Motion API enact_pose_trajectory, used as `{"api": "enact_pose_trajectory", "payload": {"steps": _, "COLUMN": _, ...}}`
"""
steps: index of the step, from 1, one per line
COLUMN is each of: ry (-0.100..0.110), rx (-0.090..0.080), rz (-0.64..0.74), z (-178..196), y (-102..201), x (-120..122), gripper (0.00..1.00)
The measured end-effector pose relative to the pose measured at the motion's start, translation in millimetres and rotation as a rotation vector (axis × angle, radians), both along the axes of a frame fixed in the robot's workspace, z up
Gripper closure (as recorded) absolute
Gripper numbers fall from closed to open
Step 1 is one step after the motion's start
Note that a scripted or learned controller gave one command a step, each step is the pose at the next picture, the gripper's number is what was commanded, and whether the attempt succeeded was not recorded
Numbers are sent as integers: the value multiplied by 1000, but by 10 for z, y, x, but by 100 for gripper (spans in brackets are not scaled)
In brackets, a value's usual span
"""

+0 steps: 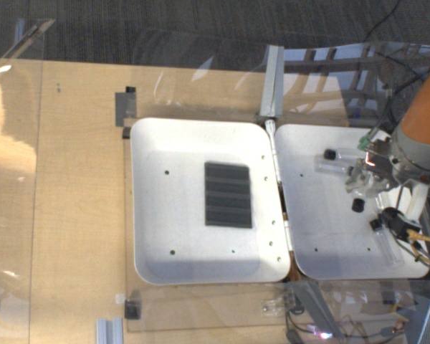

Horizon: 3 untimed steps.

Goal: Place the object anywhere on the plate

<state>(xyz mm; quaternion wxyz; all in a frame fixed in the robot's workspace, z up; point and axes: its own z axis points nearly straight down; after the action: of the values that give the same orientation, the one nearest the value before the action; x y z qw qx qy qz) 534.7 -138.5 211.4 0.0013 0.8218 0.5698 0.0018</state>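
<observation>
A dark grey ribbed rectangular slab [228,193] lies flat in the middle of the left white bin [150,256]. My gripper [344,179] hangs over the right white bin [308,256], well to the right of the slab. Its two clear fingers end in black tips, one at the upper left [330,153] and one lower down [357,205]. The tips stand apart, with bare bin floor between them, so the gripper is open and holds nothing. The orange band [424,113] of the arm sits at the right edge.
A metal post [272,81] stands behind the seam between the two bins. Black cables and fittings [394,224] hang under the wrist over the right bin's right side. Wooden bench top [57,192] stretches to the left of the bins.
</observation>
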Motion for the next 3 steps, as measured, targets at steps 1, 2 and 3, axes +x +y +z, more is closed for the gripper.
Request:
{"api": "enact_pose_trajectory", "payload": {"steps": 1, "ry": 0, "rx": -2, "rz": 472, "z": 156, "y": 664, "x": 317, "gripper": 100}}
{"api": "enact_pose_trajectory", "payload": {"steps": 2, "ry": 0, "rx": -1, "rz": 511, "z": -9, "y": 1619, "x": 1062, "gripper": 100}}
{"api": "enact_pose_trajectory", "payload": {"steps": 3, "ry": 3, "rx": 0, "rz": 91, "z": -272, "y": 1967, "x": 1094, "gripper": 100}}
